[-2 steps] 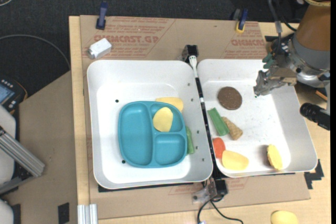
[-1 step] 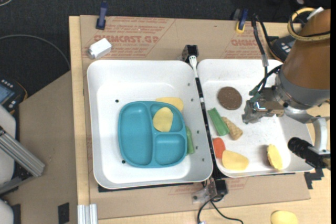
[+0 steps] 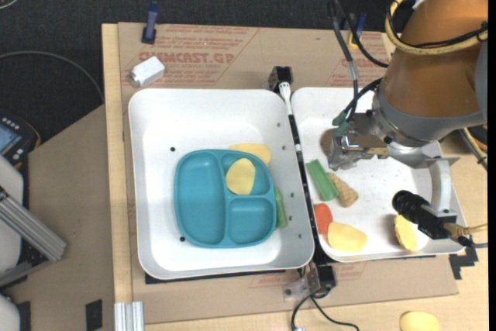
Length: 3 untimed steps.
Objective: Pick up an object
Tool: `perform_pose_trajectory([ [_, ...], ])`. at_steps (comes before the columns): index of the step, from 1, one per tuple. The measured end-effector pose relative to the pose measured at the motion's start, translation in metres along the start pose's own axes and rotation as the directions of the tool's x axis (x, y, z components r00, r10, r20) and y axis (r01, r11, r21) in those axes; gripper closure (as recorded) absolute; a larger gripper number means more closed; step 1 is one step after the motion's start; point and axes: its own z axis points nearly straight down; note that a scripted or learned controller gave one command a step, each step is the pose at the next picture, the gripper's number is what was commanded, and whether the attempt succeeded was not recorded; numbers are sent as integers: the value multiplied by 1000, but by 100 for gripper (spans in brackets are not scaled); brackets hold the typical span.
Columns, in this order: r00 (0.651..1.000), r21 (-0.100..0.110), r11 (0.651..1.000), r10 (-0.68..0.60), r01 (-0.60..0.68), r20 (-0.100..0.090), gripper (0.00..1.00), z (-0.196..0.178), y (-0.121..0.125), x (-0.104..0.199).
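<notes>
Several small things lie in the near part of the right bin (image 3: 380, 186): a yellow lump (image 3: 346, 236), a red piece (image 3: 323, 215) touching it, then a cork (image 3: 342, 191) and a green stick (image 3: 318, 176) side by side. Just behind them is the gripper (image 3: 342, 151), probably aiming at one of these two. I cannot tell if it is wide or narrow. The cork and stick crowd each other near the wall. A teal plate (image 3: 225, 198) lies in the left bin (image 3: 155, 136), well apart.

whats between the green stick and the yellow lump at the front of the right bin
A small orange piece, in the camera view.
</notes>
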Motion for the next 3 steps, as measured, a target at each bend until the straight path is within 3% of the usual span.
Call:
perform_pose_trajectory([
  [1,1000,10,1000,-2,2,-1,100,20,-2,90],
  [2,1000,-8,1000,3,-3,-2,100,-94,1,109],
  [3,1000,2,1000,6,-6,2,100,-98,1,108],
])
